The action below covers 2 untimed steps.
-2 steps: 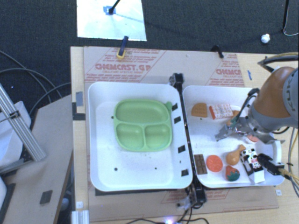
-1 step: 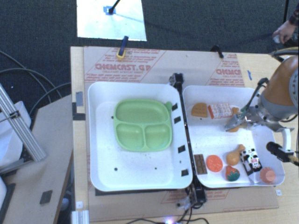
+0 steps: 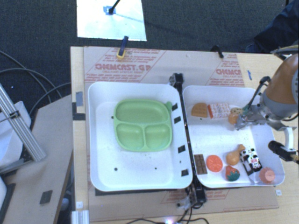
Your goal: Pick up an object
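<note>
Down front in the right bin [image 3: 210, 183] there's a chocolate bar [image 3: 200, 164], orange slice [image 3: 214, 163] and strawberry [image 3: 232, 173]. The tool [image 3: 242, 121] sits low at the far side, right by an orange ball [image 3: 232, 118]; can't tell its grip. Left bin [image 3: 100, 171] holds a green tray [image 3: 142, 125].
</note>
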Available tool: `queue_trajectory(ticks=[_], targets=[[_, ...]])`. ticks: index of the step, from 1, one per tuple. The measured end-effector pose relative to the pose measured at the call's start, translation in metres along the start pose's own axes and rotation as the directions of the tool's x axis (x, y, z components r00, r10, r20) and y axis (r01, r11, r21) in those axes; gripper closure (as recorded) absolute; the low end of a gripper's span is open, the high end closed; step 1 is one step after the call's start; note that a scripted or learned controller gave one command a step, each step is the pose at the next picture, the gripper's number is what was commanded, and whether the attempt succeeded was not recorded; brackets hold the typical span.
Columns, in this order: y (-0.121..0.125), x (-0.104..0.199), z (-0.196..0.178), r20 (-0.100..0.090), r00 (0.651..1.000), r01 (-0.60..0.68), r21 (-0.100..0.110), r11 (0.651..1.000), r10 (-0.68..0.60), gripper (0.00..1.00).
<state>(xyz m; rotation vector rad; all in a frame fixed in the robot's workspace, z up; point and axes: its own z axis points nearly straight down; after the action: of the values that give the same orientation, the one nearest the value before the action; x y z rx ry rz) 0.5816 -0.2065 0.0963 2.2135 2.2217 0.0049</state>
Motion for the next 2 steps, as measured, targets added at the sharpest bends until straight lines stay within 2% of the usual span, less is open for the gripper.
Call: queue_trajectory(ticks=[1,2], targets=[[-0.032,0.006,0.013,-0.002,1.000,-0.004,0.008,1.000,0.004,1.00],[0.042,-0.001,-0.211,0.006,1.000,0.003,-0.017,1.000,-0.003,1.00]])
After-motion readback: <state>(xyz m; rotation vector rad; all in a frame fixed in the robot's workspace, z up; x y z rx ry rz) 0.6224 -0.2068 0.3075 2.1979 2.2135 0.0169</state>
